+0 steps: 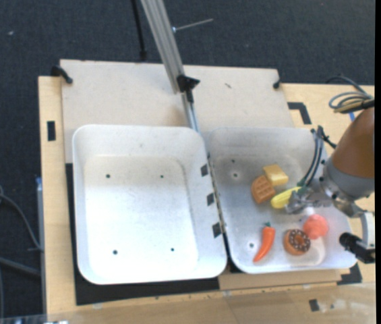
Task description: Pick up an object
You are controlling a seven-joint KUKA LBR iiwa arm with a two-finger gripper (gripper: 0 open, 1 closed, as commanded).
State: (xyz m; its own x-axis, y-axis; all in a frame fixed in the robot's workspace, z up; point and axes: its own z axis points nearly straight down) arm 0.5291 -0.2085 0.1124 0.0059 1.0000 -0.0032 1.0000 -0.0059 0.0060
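End effector (pixel 303 201) state could not be told; it was seen low in the right bin (pixel 244 147), at the right of the frame, just beside a yellow banana-like toy (pixel 282 198). Crowded around it were a yellow block (pixel 276 175), an orange waffle-like piece (pixel 262 190), a pink toy (pixel 316 226), a brown doughnut (pixel 297 241) and a carrot (pixel 265 242). A metal pole (pixel 163 36) was seen slanting across the worktop (pixel 55 302) at upper centre.

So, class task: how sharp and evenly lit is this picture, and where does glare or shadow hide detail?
Camera view: soft overall, small toys such as the carrot lack fine detail; left bin is washed out by bright light; right bin looks greyer; the pincer is blurred, its outline unclear.
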